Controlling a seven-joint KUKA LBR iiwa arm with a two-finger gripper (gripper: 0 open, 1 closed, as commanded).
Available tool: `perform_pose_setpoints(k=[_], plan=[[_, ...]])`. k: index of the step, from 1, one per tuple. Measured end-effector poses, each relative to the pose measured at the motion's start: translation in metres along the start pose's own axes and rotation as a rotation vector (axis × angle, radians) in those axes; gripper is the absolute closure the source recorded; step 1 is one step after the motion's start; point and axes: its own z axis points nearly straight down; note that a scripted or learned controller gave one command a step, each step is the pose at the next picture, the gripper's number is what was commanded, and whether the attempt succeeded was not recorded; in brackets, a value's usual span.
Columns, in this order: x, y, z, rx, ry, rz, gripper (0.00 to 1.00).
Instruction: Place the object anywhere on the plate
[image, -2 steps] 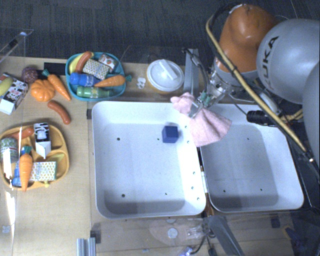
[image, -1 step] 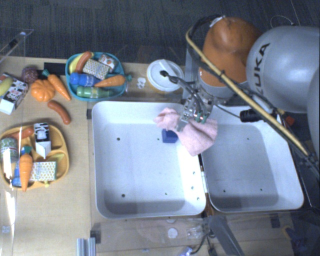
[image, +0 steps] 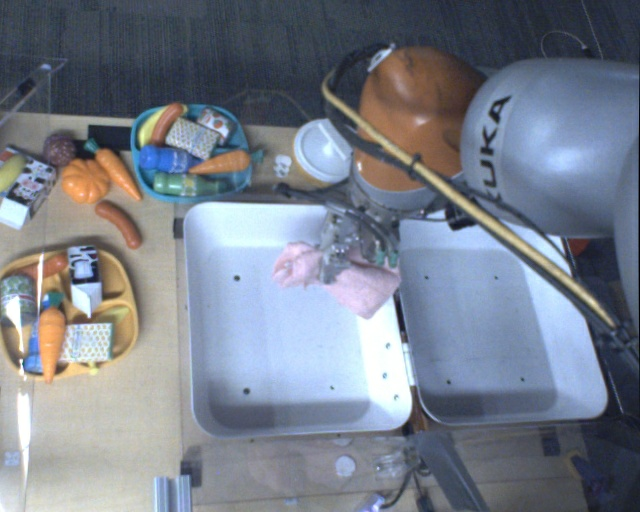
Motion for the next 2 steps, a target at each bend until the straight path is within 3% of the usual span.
perform_pose_setpoints(k=[2], plan=[[0.046, 0.082, 0.000, 0.000, 0.001, -0.046, 1.00]])
